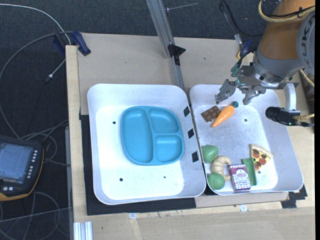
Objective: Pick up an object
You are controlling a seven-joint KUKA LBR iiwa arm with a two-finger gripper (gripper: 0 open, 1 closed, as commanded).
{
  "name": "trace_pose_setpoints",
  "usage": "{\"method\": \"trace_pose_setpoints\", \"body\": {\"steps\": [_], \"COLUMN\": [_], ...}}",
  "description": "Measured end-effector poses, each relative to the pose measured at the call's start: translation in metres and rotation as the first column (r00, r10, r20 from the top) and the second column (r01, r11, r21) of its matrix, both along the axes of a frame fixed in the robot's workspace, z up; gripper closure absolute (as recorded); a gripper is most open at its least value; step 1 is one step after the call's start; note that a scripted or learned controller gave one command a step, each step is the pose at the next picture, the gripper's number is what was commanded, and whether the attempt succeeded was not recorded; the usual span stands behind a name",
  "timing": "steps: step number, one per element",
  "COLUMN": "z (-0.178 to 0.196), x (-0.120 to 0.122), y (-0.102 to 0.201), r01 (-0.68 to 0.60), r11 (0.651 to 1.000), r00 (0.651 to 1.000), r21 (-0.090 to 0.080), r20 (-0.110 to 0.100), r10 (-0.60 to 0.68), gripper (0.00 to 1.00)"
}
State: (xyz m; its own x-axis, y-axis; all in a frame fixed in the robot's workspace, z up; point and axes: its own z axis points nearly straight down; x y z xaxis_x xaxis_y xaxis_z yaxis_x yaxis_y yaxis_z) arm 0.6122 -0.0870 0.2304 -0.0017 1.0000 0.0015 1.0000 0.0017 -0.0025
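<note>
Lying along the near edge of the right bin [292, 171] is a crowd of small toy foods: a green ball [216, 181] at the near left corner, a pink and white box [239, 177] just right of it, and a green stick [250, 171] leaning against the box's right side. A pale curled pastry [220, 163] sits just behind the ball, touching a second green piece, perhaps a pear [209, 152], beyond it. To the right, near the stick, rests a pizza slice [260, 155] with red dots on yellow.

Farther back in the same bin, with bare floor around them, lie an orange carrot [223, 115], tilted with its thick end to the far right, and a brown chocolate block [210, 113] touching its left side. A small teal bit shows at the carrot's far end.

Directly behind the carrot hangs the gripper [238, 94], its grey fingers spread wide apart with nothing between them, one tip above the chocolate's far side and the other right of the carrot's top.

The left bin [100, 149] holds a blue divided plate [152, 134] with three compartments, set near its middle.
</note>
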Motion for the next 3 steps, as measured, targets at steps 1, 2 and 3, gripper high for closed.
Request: {"method": "trace_pose_setpoints", "body": {"steps": [1,2,3], "z": [0.000,-0.063,-0.109], "x": [0.000,0.001,0.008], "y": [0.000,-0.003,-0.003], "r01": [0.001,0.002,0.001], "r11": [1.000,1.000,1.000], "r00": [1.000,1.000,1.000], "r21": [0.000,0.000,0.000], "r20": [0.001,-0.006,-0.005], "r10": [-0.001,-0.002,-0.001], "gripper": [0.00,0.00,0.00]}}
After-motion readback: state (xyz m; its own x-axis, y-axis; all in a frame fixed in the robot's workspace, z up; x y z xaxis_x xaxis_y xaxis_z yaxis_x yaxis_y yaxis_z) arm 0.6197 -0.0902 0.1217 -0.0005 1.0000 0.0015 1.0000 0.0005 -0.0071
